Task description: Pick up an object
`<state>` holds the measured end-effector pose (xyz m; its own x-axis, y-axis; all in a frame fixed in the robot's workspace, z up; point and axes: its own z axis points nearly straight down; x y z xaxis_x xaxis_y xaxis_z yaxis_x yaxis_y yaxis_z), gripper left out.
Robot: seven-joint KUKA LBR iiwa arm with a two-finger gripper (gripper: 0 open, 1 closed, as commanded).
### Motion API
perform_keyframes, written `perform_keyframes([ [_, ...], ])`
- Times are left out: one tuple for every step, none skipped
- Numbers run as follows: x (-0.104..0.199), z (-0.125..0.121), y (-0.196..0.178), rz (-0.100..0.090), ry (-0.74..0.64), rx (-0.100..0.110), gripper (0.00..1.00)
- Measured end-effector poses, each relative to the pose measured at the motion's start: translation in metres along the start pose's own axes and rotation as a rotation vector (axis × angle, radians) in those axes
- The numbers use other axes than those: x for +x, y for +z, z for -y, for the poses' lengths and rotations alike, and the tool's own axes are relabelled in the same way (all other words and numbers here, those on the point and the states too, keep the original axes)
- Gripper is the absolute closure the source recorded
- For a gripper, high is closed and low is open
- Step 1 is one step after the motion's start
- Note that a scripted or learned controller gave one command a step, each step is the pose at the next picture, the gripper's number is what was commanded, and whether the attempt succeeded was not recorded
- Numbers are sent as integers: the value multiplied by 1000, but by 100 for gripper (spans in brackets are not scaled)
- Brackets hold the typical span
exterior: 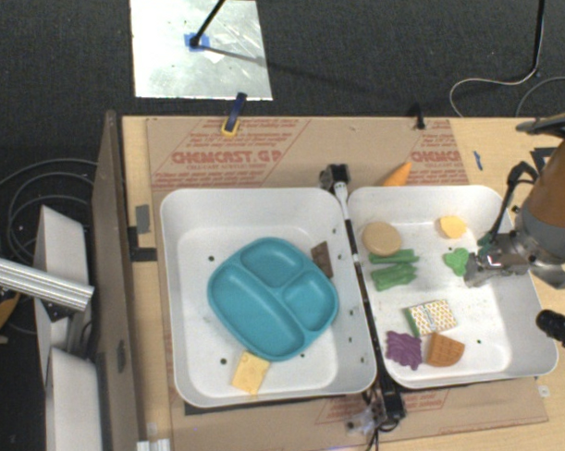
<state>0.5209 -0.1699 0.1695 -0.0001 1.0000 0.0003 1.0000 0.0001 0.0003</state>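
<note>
Here, your end effector (477, 270) hangs over the right bin (523, 346), just right of a small green piece (457, 259); its opening cannot be told. A green bean-like toy (393, 276) lies mid-bin, long axis running left-right. The left bin (190, 362) carries a teal divided plate (271, 297), long axis diagonal.

The left bin (185, 223) is mostly taken up by a teal divided plate (271, 297), with a yellow block (250, 373) touching its front edge and a small brown piece (322, 259) at its right side; open white floor runs along the bin's left and back. In the right bin (523, 346), toy foods crowd the left half: a tan disc (382, 238), green pieces (393, 270), a patterned block (431, 316), a purple piece (404, 348) and an orange piece (444, 350). The front right corner lies open. The arm (550, 215) blocks the right side.
</note>
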Motion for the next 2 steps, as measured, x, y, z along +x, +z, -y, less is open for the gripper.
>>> perform_keyframes([
  [78,16,-14,-4,-10,0,100],
  [73,17,-14,0,-2,-1,0],
])
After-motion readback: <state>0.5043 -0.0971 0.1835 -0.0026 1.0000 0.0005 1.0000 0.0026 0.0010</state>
